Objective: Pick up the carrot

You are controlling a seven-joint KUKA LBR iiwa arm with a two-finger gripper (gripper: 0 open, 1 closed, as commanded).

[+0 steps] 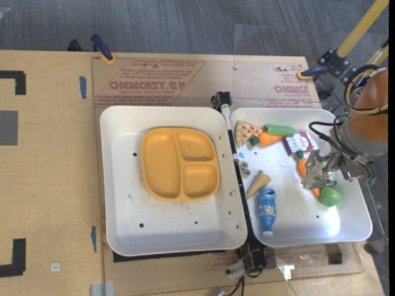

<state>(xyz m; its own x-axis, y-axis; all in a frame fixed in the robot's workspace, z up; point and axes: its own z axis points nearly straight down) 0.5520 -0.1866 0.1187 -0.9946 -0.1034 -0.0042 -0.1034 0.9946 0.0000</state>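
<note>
Red print reading "CHEMCAST GP" ran across the cardboard sheet (154, 79) on the bench (43, 184), once above the left bin (117, 227) and again, partly cut off, above the right bin (352, 227). The left bin held a yellow divided plate (180, 163) lying near its middle, with bare white floor around it on all sides, widest toward the near edge. The right bin was more crowded: a pizza slice (247, 132) lay in its far left corner, a carrot (269, 138) just beside it with a green piece (279, 129) touching its far side, a purple packet (299, 143) with writing too small to read, a cone (257, 183) near the left wall, and a blue bottle (266, 209) just below the cone. The near right corner of that bin lay open. The gripper (321, 174) hung low over the right side of the right bin, well apart from the carrot, with an orange piece (302, 166) and a green ball (331, 196) close under it; whether the fingers were apart or closed could not be told.
</note>
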